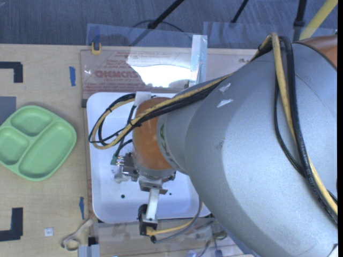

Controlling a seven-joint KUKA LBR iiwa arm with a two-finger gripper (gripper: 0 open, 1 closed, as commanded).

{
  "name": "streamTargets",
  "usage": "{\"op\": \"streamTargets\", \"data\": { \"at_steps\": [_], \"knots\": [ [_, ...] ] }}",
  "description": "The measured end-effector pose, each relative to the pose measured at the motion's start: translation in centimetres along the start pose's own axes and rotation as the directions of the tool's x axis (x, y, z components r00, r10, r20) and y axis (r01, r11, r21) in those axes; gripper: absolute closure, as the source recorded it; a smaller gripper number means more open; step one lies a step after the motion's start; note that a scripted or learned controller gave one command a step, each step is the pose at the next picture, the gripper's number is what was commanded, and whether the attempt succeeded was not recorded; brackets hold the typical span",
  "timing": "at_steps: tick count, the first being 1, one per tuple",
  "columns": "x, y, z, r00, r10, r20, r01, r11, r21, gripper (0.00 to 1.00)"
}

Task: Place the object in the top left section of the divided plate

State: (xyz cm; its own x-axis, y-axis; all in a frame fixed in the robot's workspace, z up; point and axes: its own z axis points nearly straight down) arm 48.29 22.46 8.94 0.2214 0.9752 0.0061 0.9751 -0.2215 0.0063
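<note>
view: single fixed camera above bench, looking down at a slant | nearness: close over the grey arm with orange band (252, 159) reaching in from right | framing: shallow white bin (102, 197) beneath the wrist, green divided plate (37, 142) far left of it

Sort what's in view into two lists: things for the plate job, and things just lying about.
For the job: divided plate, green, left of the bin; arm, reaching down into the white bin.

Lying about: blue tape on the bench; clear sheet behind the bin.
</note>
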Motion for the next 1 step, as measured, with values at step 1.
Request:
{"op": "streamTargets", "data": {
  "at_steps": [1],
  "knots": [
    [0.0,0.0,0.0,1.0,0.0,0.0,0.0,1.0,0.0,0.0]
  ]
}}
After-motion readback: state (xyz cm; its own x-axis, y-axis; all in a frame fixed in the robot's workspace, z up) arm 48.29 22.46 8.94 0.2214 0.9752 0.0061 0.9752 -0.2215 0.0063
